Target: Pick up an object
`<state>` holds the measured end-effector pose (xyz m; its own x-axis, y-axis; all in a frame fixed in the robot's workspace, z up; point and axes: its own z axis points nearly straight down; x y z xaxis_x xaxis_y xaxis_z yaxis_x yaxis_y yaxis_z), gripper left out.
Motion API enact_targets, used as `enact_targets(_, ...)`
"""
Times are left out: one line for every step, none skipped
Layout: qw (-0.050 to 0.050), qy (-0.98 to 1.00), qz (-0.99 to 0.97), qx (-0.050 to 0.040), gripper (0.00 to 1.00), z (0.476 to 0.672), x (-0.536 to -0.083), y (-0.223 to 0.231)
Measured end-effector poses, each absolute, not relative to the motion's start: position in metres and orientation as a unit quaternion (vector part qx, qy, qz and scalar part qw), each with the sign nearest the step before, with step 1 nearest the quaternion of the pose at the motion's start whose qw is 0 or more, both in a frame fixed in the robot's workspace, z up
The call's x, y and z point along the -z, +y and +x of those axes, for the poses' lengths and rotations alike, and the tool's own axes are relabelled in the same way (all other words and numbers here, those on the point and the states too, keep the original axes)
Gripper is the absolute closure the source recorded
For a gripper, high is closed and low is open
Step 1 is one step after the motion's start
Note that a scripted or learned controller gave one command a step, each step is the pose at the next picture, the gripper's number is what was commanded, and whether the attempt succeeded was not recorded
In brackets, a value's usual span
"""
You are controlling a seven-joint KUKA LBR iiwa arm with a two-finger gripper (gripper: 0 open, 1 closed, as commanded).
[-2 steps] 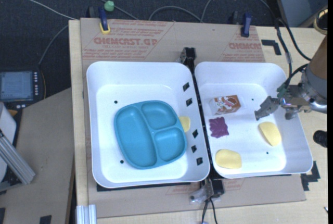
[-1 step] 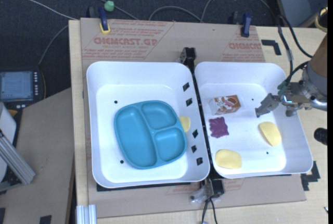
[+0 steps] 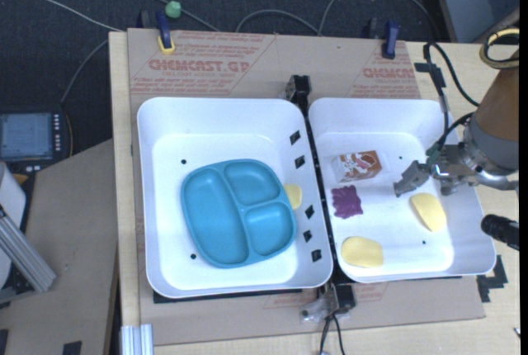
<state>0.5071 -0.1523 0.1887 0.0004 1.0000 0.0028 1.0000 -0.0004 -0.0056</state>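
Yellow pieces [image 3: 429, 211] three, blue tray [image 3: 238, 212] one

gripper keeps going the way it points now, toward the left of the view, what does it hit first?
Probably the purple piece, or the snack packet just above that line. The gripper points left across the right bin; its height is unclear, so it might pass over both.

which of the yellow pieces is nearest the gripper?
The yellow piece at the right bin's right side, just below the gripper. The other one lies by the front wall; a third peeks from behind the blue tray.
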Motion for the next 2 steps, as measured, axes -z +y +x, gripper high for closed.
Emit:
enact_targets(0.003, -0.707, -0.708, -0.001, 0.0, 0.502, -0.137, -0.161)
enact_targets(0.004, -0.707, -0.707, -0.0011, 0.0, 0.501, -0.084, -0.16)
